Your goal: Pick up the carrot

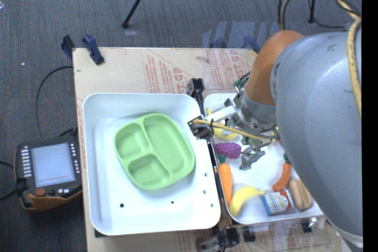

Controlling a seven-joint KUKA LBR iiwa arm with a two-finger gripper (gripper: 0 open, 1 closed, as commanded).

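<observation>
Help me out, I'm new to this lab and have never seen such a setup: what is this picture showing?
One camera looks down at a slant on a bench with two white bins. The big grey shape with an orange band is a robot arm reaching in from the right. Its gripper hangs over the right bin; nothing is visibly held. The left bin holds a green divided plate. The right bin holds toy food: a carrot by its left wall, a banana, purple grapes, a sausage, a bread roll and a small carton. The box on the floor at left is a control pendant.
</observation>
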